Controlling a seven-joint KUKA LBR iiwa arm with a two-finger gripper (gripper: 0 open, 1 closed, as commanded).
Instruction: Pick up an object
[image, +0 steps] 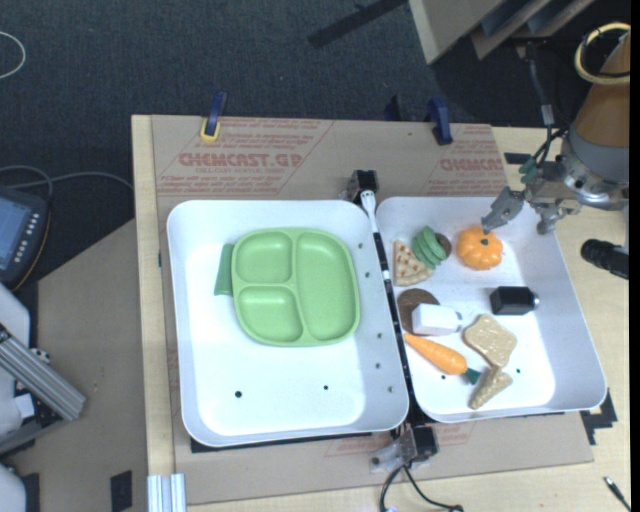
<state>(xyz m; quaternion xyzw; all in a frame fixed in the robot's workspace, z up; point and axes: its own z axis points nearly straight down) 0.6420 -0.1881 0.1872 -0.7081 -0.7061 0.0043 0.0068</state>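
Two white bins (200, 300) are sitting on the bench. I am hovering my pincer (524, 212) with its fingers spread and nothing between them; the orange pumpkin (479, 249) is lying just below-left. I should be centring over it before descending.

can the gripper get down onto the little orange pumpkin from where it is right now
Probably yes. The gripper hangs open just above and right of the pumpkin, which sits apart from the other toys with nothing over it.

Bright, even light; soft, slightly blurry
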